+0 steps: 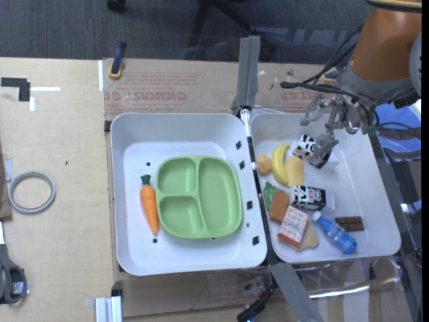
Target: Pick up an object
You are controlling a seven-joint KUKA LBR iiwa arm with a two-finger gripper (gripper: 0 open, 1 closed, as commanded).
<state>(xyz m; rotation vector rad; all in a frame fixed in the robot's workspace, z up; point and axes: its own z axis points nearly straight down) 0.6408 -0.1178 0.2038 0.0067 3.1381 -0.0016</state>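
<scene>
From my end the feed is bright and even, lit from overhead as far as I can judge. The white bins (120, 200) come close to washing out, with soft grey shading along their inner walls. The green tray (199, 196) throws a faint shadow toward the near edge. The orange band (383, 35) looks slightly soft, and fine detail is grainy throughout.
</scene>
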